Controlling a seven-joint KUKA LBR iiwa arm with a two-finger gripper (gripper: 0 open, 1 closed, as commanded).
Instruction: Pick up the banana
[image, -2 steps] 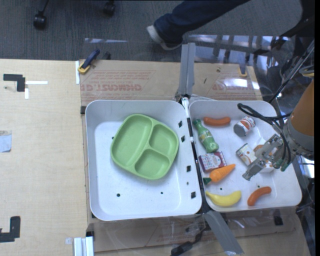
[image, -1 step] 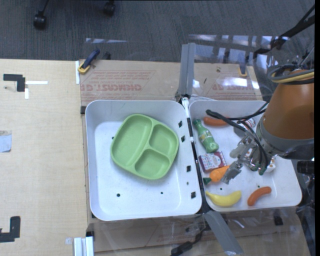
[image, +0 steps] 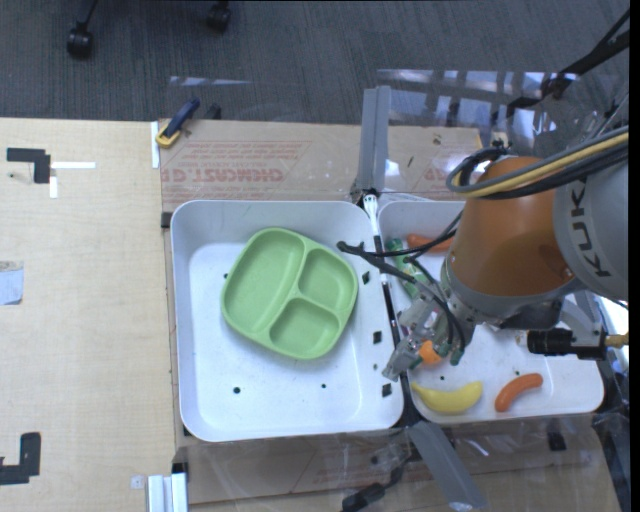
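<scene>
Banana (image: 447, 397) lies at the right bin's (image: 575, 405) 6 o'clock edge. Gripper (image: 428, 338) hovers at its 11 o'clock; opening: cannot tell. Risk: descending onto orange piece (image: 429, 351) instead.

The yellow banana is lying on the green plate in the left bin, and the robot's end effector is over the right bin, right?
Not quite. The camera view shows the banana lying on the floor of the right bin, near its front edge, not on the green plate. The plate does sit in the left bin, and the end effector is over the right bin, just above the banana.
</scene>
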